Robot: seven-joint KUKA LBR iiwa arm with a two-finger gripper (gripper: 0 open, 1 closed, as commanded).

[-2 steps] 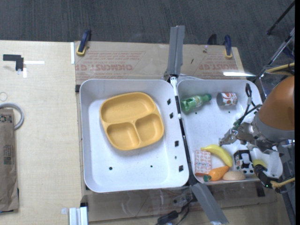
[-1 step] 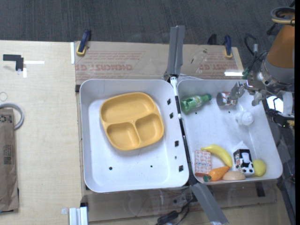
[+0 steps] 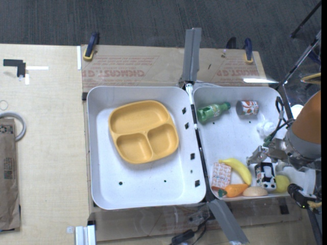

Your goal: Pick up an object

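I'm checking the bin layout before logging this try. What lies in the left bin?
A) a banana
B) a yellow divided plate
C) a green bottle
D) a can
B: the yellow divided plate lies alone in the left bin, while the green bottle, banana and can all lie in the right bin.

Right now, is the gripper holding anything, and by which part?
Cannot be told. The gripper sits low in the right bin, just above a black-and-white toy and beside the banana, but the view does not show anything clearly gripped.
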